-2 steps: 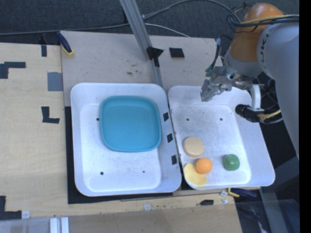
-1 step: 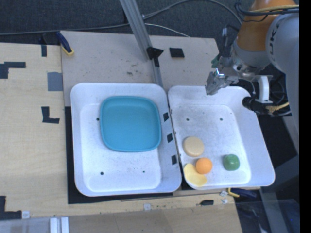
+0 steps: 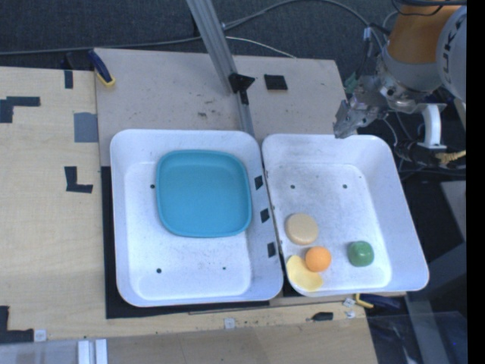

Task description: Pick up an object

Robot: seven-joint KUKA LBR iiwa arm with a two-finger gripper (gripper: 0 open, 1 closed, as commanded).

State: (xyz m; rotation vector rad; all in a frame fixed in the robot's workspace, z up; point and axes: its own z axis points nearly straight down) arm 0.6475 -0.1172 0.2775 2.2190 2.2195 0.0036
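step: approach | grey two-finger gripper [image 3: 350, 120] above right white bin's [image 3: 379, 154] far rim, fingers' opening unclear | you should descend centred over small round green ball [image 3: 361, 253], clear of orange ball [image 3: 317, 259]

Blue plate [image 3: 203, 193], orange ball [image 3: 317, 259]

It was a robot lab: a taped plywood bench [image 3: 45, 203] carried two white bins [image 3: 136, 279], beside loose cables [image 3: 288, 6], a metal strut [image 3: 216, 40] and an arm [image 3: 424, 36].
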